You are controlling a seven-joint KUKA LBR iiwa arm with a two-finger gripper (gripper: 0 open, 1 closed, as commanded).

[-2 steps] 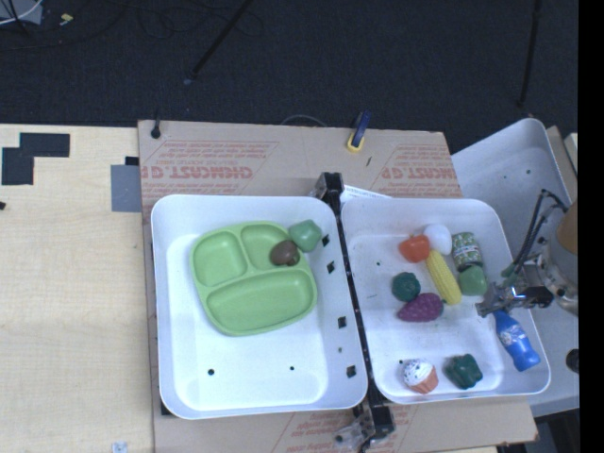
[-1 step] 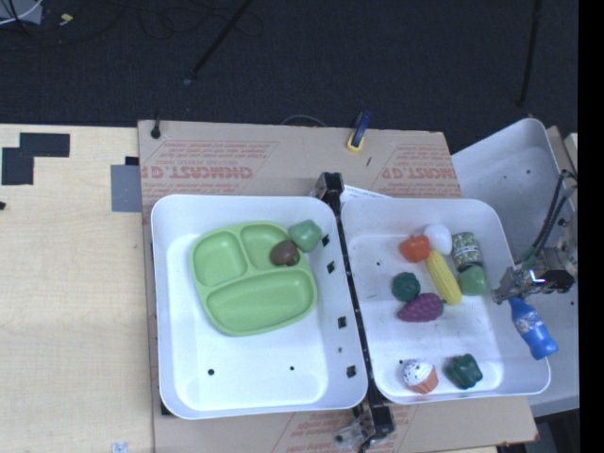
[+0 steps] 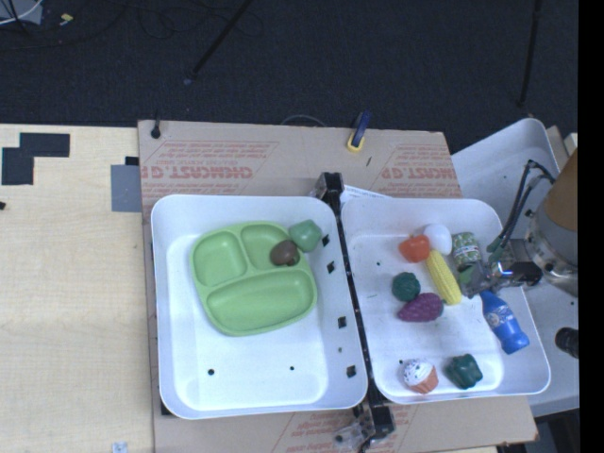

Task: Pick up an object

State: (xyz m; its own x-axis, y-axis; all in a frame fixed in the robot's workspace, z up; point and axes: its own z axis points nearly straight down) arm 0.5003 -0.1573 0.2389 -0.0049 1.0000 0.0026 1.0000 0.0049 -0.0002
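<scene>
Right bin (image 3: 382,361) holds corn cob (image 3: 443,276) just beside fingers (image 3: 483,274).

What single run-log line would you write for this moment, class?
phase: reaching | gripper: right bin, beside corn | nearest: blue bottle | held: nothing seen | left bin: green tray

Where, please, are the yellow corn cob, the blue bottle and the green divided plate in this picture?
yellow corn cob (image 3: 443,276), camera view, the middle of its length.
blue bottle (image 3: 502,325), camera view, the middle of its body.
green divided plate (image 3: 260,302), camera view, the bare floor of its large compartment.
</scene>
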